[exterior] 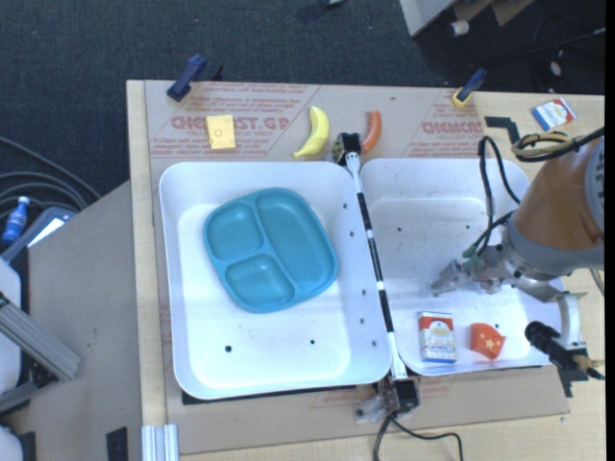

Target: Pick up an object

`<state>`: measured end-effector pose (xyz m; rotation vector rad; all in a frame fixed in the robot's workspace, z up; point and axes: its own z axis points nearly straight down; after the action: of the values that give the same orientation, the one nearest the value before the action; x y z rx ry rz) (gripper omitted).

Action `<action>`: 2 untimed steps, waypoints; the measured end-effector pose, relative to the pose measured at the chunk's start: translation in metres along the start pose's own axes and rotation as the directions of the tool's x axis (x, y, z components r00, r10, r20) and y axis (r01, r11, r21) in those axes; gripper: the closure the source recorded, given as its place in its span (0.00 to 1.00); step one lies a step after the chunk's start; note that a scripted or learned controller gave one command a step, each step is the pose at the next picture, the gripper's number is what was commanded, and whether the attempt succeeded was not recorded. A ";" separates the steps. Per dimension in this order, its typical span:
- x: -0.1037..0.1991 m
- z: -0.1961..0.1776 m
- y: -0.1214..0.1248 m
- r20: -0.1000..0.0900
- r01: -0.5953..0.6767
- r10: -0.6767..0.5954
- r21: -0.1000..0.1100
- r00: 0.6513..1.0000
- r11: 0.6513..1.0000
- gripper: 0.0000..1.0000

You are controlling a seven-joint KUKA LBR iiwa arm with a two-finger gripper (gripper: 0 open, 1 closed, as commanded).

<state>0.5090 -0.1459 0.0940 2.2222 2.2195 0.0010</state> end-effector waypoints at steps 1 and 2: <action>-0.020 0.009 0.089 0.000 0.002 -0.002 0.000 1.000 1.000 0.00; -0.012 0.009 0.151 0.001 0.003 -0.003 0.000 1.000 1.000 0.00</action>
<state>0.6599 -0.1583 0.0852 2.2186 2.2223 0.0005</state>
